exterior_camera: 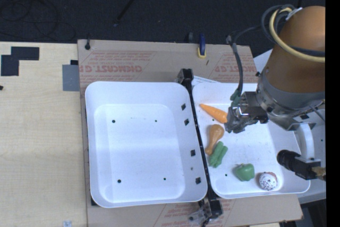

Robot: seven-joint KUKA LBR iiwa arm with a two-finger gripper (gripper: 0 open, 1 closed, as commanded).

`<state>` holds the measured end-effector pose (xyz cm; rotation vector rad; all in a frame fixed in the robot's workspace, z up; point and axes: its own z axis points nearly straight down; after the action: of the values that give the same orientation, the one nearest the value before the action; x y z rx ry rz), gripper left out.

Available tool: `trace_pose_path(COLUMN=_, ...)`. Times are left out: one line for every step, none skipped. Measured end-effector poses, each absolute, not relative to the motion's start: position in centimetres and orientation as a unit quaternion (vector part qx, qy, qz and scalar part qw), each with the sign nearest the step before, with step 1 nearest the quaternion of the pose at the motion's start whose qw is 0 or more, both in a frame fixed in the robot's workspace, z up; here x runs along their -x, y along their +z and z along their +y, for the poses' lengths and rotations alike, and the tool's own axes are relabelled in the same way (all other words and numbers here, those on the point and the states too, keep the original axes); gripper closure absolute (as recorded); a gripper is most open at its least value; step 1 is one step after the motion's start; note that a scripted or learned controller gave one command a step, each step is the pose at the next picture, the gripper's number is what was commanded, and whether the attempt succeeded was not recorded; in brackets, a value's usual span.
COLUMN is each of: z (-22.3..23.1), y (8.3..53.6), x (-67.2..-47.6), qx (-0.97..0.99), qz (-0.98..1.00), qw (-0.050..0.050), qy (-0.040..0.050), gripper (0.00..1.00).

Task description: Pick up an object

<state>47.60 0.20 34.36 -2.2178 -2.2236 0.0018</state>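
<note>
Pale wood table (37, 130) at frame left, cardboard sheet under two white bins. Left bin (101, 98) sits centre frame. Right bin (284, 186), lower right of frame, carries the lot: carrot (213, 112) near its upper left, tan gourd-shaped toy (214, 136) just below it, green ridged piece (218, 154) touching the gourd's lower end, green pepper (244, 172) and speckled white ball (268, 181) toward the bottom edge.

Likely target: carrot. Looks like light, rigid plastic, smooth and tapered, so probably slippery at the tip. Best taken across the thicker middle.

My pincer (237, 120) hangs just right of the carrot's thick end, close to touching. Cannot tell whether it is released or clenched, nor whether anything is gripped.
</note>
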Motion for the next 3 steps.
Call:
trace_pose_path(z=5.1, y=34.3, x=-50.8, qx=0.706, qz=-0.708, qw=0.000, qy=0.0009, gripper=1.00)
trace_pose_path(z=0.4, y=36.0, x=-47.4, qx=0.708, qz=-0.706, qw=0.001, qy=0.0015, gripper=1.00)
trace_pose_path(z=2.8, y=41.8, x=-53.6, qx=0.707, qz=-0.708, qw=-0.001, qy=-0.0006, gripper=1.00)
